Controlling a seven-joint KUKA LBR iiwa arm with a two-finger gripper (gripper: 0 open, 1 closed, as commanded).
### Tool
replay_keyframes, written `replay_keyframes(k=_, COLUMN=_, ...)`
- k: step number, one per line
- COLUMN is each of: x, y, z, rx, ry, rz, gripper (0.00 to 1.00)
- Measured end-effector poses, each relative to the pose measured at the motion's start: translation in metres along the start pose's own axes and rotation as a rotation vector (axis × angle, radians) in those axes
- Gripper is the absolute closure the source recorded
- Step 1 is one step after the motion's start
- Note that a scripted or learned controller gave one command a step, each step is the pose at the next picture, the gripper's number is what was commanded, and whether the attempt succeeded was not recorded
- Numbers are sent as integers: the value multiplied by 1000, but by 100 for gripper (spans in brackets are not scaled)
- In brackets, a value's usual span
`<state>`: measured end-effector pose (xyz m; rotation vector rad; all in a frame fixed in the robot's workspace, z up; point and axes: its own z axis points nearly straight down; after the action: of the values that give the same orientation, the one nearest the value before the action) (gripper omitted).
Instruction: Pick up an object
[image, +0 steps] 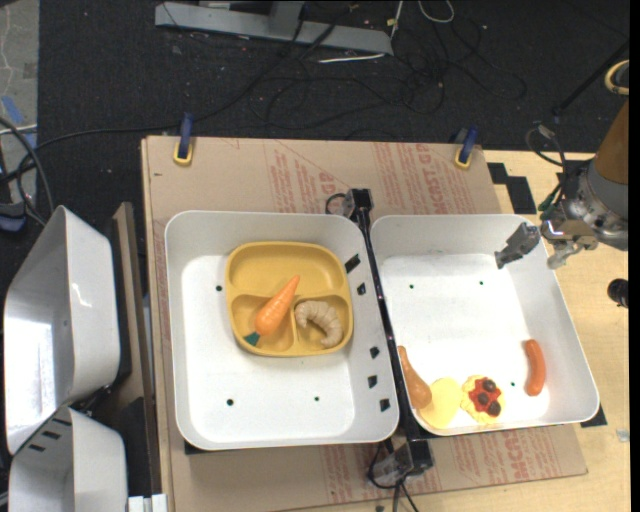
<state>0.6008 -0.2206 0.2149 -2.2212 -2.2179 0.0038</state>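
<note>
The gripper (535, 246) hangs with fingers apart, holding nothing, over the right bin's (440, 240) far right rim; bare white floor spreads below it. Nearer the front rim lie one sausage (536, 367), one drumstick (413, 379) and one tart (482, 398). Leftward, one yellow plate (288, 259) holds one carrot (277, 305) and one shrimp (322, 320).

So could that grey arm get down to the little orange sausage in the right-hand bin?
Probably yes. The orange sausage lies alone near the right wall of the white bin, with bare floor around it, and the gripper hangs above the same bin's far right corner.
</note>
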Motion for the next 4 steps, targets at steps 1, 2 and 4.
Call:
replay_keyframes(k=1, x=1, y=4, z=63, rx=2, ry=1, rz=-1, gripper=0)
replay_keyframes(k=2, x=2, y=4, z=117, rx=0, ry=0, rz=-1, gripper=0)
replay_keyframes(k=4, x=5, y=8, z=59, rx=-9, ry=-2, rz=-4, gripper=100)
